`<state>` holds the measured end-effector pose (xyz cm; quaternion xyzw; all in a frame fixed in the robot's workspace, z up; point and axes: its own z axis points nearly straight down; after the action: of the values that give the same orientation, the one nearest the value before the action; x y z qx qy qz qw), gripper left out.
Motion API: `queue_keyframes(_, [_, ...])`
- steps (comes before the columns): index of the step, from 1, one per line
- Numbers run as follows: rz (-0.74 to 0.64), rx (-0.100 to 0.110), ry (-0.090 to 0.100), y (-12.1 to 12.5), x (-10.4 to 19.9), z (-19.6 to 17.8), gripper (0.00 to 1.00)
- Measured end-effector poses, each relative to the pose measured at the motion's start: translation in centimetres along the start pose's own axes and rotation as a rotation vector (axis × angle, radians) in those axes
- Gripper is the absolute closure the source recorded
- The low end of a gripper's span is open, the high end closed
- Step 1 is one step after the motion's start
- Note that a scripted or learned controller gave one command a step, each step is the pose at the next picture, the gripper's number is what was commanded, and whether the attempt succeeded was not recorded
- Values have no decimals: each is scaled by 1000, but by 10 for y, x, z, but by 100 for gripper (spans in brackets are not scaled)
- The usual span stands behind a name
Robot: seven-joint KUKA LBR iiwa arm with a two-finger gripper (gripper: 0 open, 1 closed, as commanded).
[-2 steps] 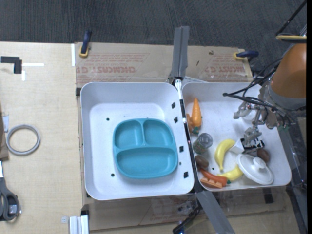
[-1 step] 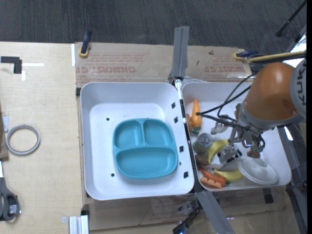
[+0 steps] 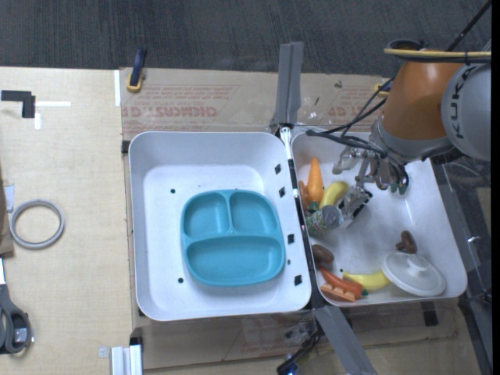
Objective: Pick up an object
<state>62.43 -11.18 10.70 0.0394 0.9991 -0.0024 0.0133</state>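
My gripper [image 3: 354,202] hangs low over the left half of the right bin [image 3: 437,209], under the orange wrist band. It is just right of a small yellow banana [image 3: 333,193] and an orange carrot [image 3: 314,179], and above a grey-green lump [image 3: 323,220]. I see nothing clearly held. Toward the front of the bin lie a brown piece [image 3: 322,254], an orange-red carrot piece [image 3: 338,287], a second banana [image 3: 367,280], a white lid [image 3: 414,274] and a dark brown piece [image 3: 405,243].
The left bin [image 3: 148,209] holds a blue divided plate [image 3: 233,237]. On the bench at left lie a grey tape ring [image 3: 35,223], scissors [image 3: 12,328] and a blue-handled tool [image 3: 138,69]. A grey divider post [image 3: 289,84] stands between the bins.
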Motion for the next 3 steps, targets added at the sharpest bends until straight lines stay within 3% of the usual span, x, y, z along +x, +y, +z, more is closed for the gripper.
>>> queue_keyframes(1, [55,4,-2,8,-3,-1,0])
queue_keyframes(2, [197,2,-11,7,27,-2,0])
queue_keyframes(3, [120,-1,21,-63,19,-20,0])
